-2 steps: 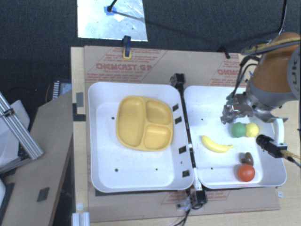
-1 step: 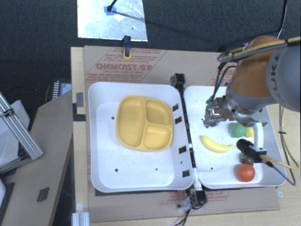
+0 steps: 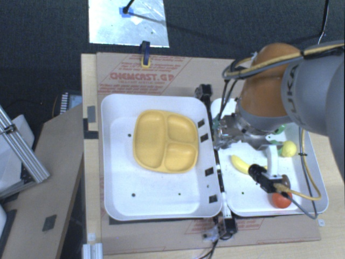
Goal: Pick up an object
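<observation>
The right bin holds a yellow banana near its middle. A small yellow round fruit lies toward the right wall, and a red-orange round thing sits at the front. A bit of green peeks out beside the wrist. My gripper is low over the left part of this bin, next to the divider and just up-left of the banana. The grey and orange arm covers the back of the bin and hides most of the gripper.
The left bin holds a yellow divided plate, lying flat near its middle. The raised divider with black clips runs between the two bins. Brown cardboard lies behind the bins.
</observation>
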You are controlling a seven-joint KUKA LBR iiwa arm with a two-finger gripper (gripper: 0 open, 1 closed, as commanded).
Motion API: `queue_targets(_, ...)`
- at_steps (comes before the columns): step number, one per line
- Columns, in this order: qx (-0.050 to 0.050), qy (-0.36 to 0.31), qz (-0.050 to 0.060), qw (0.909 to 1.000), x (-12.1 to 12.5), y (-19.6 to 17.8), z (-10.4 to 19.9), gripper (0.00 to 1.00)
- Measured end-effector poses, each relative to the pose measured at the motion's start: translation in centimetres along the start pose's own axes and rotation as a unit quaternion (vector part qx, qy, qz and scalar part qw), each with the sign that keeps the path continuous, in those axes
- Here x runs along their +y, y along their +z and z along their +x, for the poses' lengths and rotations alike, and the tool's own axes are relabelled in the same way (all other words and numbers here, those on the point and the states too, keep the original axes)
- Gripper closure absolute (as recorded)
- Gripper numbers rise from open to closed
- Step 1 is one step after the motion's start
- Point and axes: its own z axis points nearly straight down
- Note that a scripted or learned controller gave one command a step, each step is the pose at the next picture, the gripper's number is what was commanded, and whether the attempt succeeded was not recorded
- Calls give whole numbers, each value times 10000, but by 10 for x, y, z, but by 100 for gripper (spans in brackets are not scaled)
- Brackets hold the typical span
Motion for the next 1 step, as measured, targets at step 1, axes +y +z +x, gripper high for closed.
queue_targets(1,-4,3,1,10000,-22,-12,57,100)
